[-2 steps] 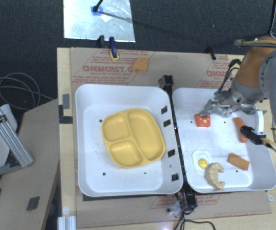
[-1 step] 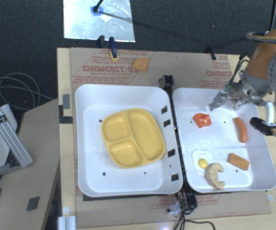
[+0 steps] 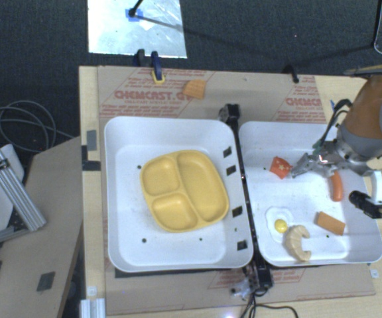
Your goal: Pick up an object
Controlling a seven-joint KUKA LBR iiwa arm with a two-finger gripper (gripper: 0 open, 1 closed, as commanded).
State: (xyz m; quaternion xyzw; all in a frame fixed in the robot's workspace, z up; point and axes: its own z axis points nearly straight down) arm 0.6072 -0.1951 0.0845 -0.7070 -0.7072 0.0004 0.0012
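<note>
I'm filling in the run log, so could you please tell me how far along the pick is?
Early stage. Done: the gripper has reached into the right bin, beside the red piece. In hand: nothing visibly lifted; the red piece, sausage, fried egg, croissant and brown block all lie on the bin floor. Left: grasping one and raising it.

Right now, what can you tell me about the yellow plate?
The yellow plate looks like smooth plastic with rounded corners. It has three hollows: two bigger ones and a smaller one near the front. It lies flat, a little turned, in the middle of the left white bin. It touches the bin's floor and nothing else.
</note>
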